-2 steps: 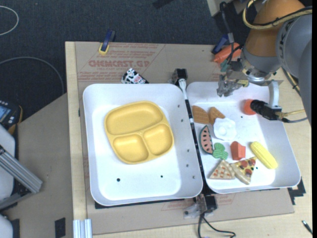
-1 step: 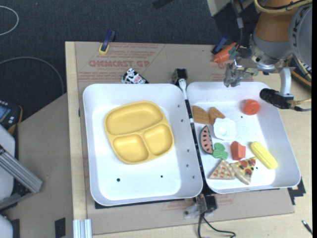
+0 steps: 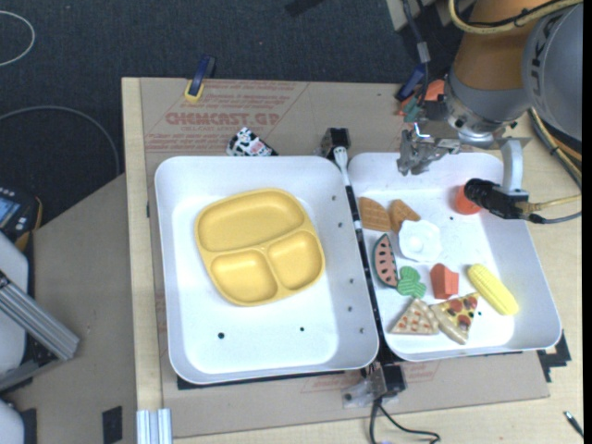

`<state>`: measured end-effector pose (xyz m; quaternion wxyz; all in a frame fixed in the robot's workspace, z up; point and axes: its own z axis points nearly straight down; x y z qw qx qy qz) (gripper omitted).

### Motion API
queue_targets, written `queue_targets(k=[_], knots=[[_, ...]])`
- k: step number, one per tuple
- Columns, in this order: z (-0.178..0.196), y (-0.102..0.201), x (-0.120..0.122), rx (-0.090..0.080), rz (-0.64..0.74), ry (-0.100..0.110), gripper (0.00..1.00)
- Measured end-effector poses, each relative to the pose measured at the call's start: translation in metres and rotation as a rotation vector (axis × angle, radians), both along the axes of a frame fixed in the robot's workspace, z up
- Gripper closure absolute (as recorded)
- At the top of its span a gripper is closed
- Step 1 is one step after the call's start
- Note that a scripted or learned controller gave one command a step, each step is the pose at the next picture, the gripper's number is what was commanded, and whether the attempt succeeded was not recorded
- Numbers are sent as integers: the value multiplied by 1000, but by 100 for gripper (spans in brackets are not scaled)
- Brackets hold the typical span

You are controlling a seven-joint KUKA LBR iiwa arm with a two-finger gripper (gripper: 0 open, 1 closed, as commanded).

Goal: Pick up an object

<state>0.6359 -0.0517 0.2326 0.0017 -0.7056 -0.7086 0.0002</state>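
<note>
- Toy food pieces lie in the right bin (image 3: 532, 276): corn cob (image 3: 492, 289), watermelon slice (image 3: 384, 260), fried egg (image 3: 420, 240), pizza wedges (image 3: 417, 319).
- The hand (image 3: 418, 158) hangs over that bin's far edge, holding nothing; its spread cannot be told.
- The left bin (image 3: 180, 239) holds a glossy yellow three-compartment plate (image 3: 258, 244).

1. A yellow divided plate (image 3: 260, 245) with three compartments lies in the left white bin (image 3: 185, 331).
2. A brown board (image 3: 231, 114) printed with red lettering lies under both bins.
3. A blue and yellow clamp (image 3: 198, 79) sits at the board's far left edge.
4. A small black-and-white patterned object (image 3: 248, 143) rests on the board just behind the left bin.
5. Dark carpet (image 3: 83, 35) surrounds the bench, with a thin white cable (image 3: 20, 18) looping on it.
</note>
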Motion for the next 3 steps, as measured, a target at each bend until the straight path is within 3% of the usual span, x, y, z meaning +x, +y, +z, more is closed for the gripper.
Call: queue_targets(k=[1,2,3], knots=[[-7,48,-12,0,0,1,100],[1,64,-37,-1,-2,1,100],[-10,75,-34,-2,-2,1,100]])
